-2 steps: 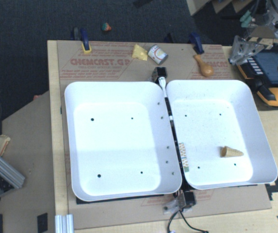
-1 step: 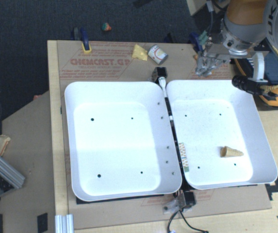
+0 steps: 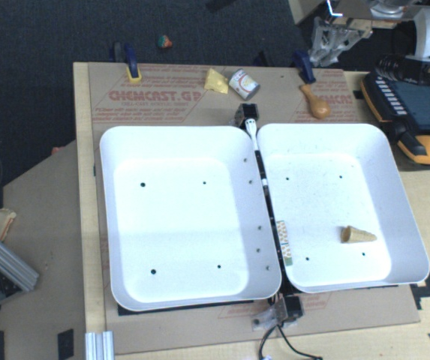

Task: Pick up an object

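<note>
The pincer point(image 3: 329, 45) hangs at the upper right of the frame, above the far edge of the desk point(image 3: 162, 100) and well apart from both bins. It is a pale metallic assembly with thin downward prongs; at this angle and resolution its state cannot be told, and nothing is visible between its prongs.

Progress: the pick has not yet been made. The only object inside a bin is a small tan cone-shaped piece point(image 3: 357, 235), lying on its side in the lower right part of the right bin point(image 3: 395, 171). It looks matte and lightly ridged, possibly a wafer-like toy, with the narrow tip pointing to the right of the frame. Remaining steps, as judged from this layout: travel to the piece, descend, close on it, lift.

The left bin point(image 3: 117, 201) and the right bin are shallow, smooth white plastic trays with rounded corners and small dark holes in their floors. They sit side by side and meet along a dark seam.

On the brown printed board behind the bins lie a yellow wedge point(image 3: 216, 82), a small grey-white cylinder point(image 3: 244, 84) just beside it, and a tan pear-shaped piece point(image 3: 316, 103).
</note>
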Controlling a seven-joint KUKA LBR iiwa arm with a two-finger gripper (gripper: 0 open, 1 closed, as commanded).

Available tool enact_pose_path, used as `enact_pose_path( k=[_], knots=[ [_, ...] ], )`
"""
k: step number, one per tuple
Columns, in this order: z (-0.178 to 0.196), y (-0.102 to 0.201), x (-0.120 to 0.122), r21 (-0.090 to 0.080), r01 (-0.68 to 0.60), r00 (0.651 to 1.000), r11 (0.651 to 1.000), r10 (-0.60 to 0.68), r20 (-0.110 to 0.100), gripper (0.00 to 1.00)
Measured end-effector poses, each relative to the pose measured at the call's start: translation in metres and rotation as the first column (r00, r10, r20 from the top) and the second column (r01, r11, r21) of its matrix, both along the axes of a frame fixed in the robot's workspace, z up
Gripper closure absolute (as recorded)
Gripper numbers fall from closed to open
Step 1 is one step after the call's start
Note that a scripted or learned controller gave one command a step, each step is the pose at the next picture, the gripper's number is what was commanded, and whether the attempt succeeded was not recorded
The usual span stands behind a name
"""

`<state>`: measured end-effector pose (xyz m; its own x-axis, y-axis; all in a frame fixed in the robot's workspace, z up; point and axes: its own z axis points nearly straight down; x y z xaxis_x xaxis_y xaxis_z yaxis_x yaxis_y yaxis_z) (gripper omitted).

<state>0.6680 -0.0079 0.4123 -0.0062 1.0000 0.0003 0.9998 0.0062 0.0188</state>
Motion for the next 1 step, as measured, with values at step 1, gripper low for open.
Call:
enact_pose_path(
  k=[1],
  knots=[
    [-0.0912, 0.0844, -0.0091, 0.002, -0.003, 1.0, 1.0, 0.003, -0.029, 1.0]
  ],
)
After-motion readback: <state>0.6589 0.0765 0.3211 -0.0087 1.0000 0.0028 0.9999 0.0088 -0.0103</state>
